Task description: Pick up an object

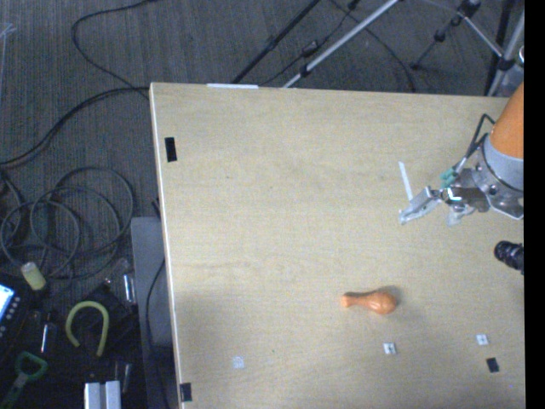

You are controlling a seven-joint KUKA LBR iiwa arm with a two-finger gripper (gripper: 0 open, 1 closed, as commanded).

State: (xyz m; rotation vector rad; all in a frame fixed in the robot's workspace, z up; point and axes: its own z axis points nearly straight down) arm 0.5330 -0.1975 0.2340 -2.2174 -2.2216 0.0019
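Probably a robotics lab; loose cables point(68, 203) on grey carpet point(77, 41), tripod legs point(383, 7) (stands) behind the bench point(272, 186).

- The bench point(281, 194) takes up the middle and right of the view; floor lies to its left and behind it.
- The gripper point(415, 213) hangs over the bench's right part, the arm point(504, 156) reaching in from the right edge.
- A pear-shaped object point(372, 301) lies on the bench, nearer the camera than the gripper and slightly left of it, well apart.
- Cables point(68, 211) lie on the floor left of the bench.
- Stand legs point(366, 15) cross the floor behind it.
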